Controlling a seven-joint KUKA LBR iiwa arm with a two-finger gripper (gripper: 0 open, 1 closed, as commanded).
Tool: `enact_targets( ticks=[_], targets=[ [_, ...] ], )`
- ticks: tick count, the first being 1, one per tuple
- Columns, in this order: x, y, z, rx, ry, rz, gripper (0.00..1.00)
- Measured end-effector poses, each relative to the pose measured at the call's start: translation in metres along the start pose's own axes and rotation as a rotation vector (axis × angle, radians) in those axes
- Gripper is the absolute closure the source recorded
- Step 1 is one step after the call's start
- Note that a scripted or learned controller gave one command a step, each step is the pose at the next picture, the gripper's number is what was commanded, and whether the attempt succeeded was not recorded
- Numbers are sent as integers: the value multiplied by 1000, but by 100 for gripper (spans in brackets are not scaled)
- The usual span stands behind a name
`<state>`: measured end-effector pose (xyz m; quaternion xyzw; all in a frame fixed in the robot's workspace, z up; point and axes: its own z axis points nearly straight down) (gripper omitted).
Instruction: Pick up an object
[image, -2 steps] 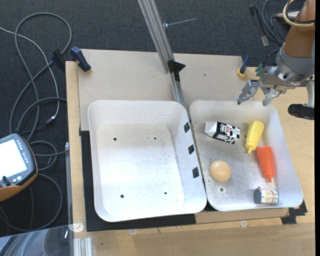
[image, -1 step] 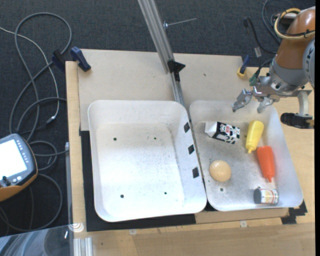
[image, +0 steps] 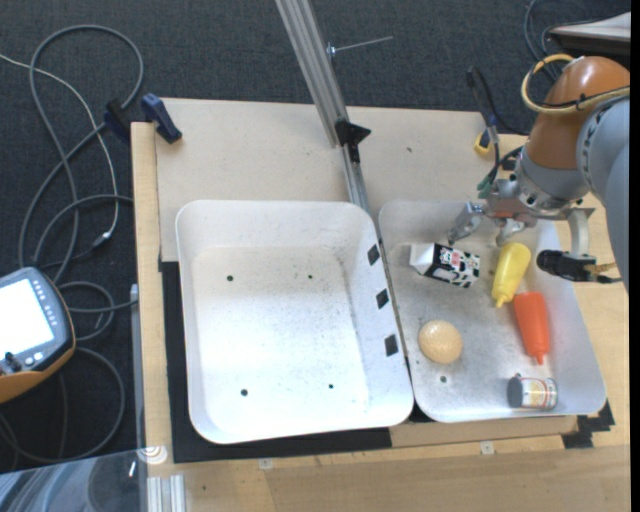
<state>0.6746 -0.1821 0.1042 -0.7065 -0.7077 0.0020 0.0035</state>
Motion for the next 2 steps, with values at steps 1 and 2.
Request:
enact_targets(
  ticks=[1,2],
  targets=[
    [0,3,-17,-10,-3,-2,100],
    [-9,2,-68,-16,-5,1,100]
  ],
)
